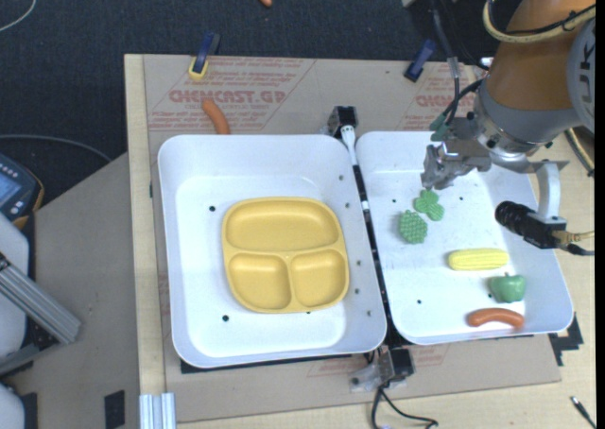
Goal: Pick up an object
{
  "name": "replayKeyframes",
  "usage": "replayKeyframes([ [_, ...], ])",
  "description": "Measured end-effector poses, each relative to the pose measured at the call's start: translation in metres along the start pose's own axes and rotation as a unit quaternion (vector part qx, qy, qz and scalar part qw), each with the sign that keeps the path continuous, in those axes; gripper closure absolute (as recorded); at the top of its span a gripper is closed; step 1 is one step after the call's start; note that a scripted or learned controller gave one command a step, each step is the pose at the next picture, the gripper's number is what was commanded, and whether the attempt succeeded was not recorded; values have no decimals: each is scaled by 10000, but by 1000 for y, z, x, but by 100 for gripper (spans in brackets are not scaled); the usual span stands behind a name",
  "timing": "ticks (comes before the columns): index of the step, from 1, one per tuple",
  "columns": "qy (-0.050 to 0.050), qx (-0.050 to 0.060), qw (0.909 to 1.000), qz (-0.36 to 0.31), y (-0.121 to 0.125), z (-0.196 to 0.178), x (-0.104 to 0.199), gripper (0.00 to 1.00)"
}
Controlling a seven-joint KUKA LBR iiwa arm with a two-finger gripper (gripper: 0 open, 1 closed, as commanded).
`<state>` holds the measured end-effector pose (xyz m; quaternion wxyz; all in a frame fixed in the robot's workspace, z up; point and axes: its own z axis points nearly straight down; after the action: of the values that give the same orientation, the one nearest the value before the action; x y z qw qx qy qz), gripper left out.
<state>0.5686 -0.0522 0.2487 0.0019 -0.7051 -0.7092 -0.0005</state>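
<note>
- On the bench we see two white bins side by side: the left bin (189,229) bears a yellow tray (284,252) with three hollows, and the right bin (529,314) bears the small toy foods.
- Next in size, the arm (539,40) reaches in from the right, its orange band above the wrist, over the far part of the right bin.
- At its end, the gripper (437,177) hangs just above the broccoli (430,205); it touches nothing that we can make out. We cannot tell from this slanted view how far its tips stand apart, and we see nothing between them.
- Among the foods, the corn (478,259) lies flat near the middle of the right bin, the sausage (495,318) lies by the near rim, and the pepper (509,287) sits between them.
- Smaller, the berry (412,227), green and knobbly, lies just beside the broccoli, perhaps touching it.
- Closest to the gripper, the broccoli looks the likely target. We judge it light, stiff plastic with a lumpy head, so it may slip or roll; a hold across its narrow middle seems best.
- One risk we judge: the berry alongside could get nudged or caught too.
</note>
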Motion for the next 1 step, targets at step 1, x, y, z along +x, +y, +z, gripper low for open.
replayKeyframes([
  [1,-4,12,10000,1,-11,21,50,100],
])
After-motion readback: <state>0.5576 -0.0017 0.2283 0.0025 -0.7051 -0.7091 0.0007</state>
